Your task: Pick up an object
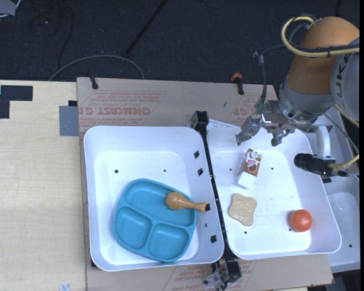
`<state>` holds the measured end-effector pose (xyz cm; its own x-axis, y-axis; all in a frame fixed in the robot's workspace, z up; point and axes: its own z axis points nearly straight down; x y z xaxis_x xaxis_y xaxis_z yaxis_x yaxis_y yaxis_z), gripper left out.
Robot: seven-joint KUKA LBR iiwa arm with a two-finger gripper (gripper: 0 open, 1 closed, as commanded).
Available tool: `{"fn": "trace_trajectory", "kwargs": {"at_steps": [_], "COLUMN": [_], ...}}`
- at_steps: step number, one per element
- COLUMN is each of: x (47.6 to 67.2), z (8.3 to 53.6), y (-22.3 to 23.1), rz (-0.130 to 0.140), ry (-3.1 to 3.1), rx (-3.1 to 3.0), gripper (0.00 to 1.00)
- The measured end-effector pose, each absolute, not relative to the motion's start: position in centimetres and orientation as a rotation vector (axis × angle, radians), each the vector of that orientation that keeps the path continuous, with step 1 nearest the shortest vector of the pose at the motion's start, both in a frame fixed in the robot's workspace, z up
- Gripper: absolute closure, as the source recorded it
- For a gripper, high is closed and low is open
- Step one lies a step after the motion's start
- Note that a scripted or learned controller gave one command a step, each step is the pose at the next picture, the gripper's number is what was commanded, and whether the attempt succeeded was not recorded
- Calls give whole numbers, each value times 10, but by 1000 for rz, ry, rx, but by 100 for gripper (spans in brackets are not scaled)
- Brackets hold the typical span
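Carton (pixel 250 168), small and brown-and-white, lies in the right bin (pixel 327 223), just below my gripper (pixel 262 134), whose fingers are spread wide with nothing between them. Toast slice (pixel 242 209) sits just below the carton; tomato (pixel 300 220) farther right. Left bin (pixel 103 156) holds a blue tray (pixel 139 229) with a drumstick (pixel 183 202).

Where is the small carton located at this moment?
The small carton lies in the right bin, in its upper middle part, just above the slice of toast and below the pincer.
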<state>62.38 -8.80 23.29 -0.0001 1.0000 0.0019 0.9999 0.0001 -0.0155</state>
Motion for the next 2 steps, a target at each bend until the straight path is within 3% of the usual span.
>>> {"fn": "trace_trajectory", "kwargs": {"at_steps": [1, 2], "x": [626, 616], "z": [240, 180], "y": [-88, -84], "rz": [3, 9], "ry": [-2221, -2217], "rx": [-2218, -2215], "gripper": [0, 0]}}
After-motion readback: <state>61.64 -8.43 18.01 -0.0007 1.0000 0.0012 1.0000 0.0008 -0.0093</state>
